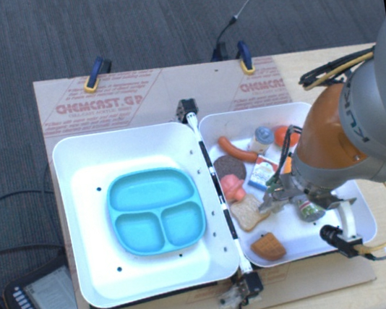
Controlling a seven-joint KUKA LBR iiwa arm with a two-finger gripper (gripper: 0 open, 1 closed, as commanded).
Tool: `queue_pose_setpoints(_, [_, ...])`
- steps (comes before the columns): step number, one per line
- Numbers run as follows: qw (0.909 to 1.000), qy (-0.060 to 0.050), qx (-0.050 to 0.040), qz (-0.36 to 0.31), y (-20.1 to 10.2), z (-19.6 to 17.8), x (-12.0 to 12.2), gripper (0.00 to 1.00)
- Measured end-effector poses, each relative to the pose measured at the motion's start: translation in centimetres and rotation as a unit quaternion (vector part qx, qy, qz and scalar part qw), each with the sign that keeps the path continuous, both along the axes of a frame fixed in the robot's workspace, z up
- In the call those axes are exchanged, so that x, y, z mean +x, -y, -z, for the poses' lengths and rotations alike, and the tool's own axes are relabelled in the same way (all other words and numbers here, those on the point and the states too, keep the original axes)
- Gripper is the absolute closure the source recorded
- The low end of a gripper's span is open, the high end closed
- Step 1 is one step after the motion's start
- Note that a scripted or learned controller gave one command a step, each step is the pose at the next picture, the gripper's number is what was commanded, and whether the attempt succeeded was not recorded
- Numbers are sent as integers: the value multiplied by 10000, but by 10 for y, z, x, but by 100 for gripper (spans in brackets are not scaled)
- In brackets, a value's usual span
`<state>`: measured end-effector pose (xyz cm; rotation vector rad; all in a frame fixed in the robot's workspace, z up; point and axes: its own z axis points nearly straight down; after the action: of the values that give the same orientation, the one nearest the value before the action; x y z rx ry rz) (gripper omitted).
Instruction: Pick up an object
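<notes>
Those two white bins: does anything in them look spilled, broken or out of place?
Nothing stands out. The left bin holds a blue divided tray lying flat. The right bin holds a loose jumble of toy food, like the sausage and bread slice, all inside its walls.

two white bins [84, 205], one blue divided plate [157, 210], two blue clamps [95, 73]

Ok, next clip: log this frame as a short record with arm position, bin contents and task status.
arm: grey arm with orange band over the right white bin
gripper: low among the food items, above the tan toast slice
left white bin: light blue three-compartment plastic plate
right bin items: red sausage, pink piece, orange-brown bread chunk
status: no object visibly held
</notes>
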<state>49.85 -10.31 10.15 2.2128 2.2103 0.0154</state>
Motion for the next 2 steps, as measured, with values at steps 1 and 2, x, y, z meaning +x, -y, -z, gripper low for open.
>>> queue_pose_setpoints(1, [10000, -18, 4, -2, 0, 1, -1, 0])
queue_pose_setpoints(2, [10000, -21, 15, -4, -1, -9, 0, 100])
